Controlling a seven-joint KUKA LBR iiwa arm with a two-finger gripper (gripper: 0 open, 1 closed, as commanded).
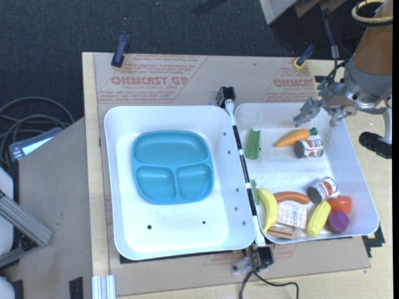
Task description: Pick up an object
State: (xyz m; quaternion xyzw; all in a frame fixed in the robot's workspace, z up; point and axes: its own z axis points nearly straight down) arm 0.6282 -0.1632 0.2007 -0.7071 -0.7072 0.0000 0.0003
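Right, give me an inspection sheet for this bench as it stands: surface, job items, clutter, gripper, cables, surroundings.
Surface: bench with a printed board bears the left bin and the right bin side by side.
Job's things: in the right bin, a carrot, a small can beside it, a green block by the left wall; along the near edge a banana, a sausage, a second can, a corn cob, a tomato, a purple piece.
Clutter: a blue divided tray in the left bin.
Gripper: gripper above the right bin's far edge, holding nothing.
Cables: a coil on the floor at left.
Surroundings: dark carpet.
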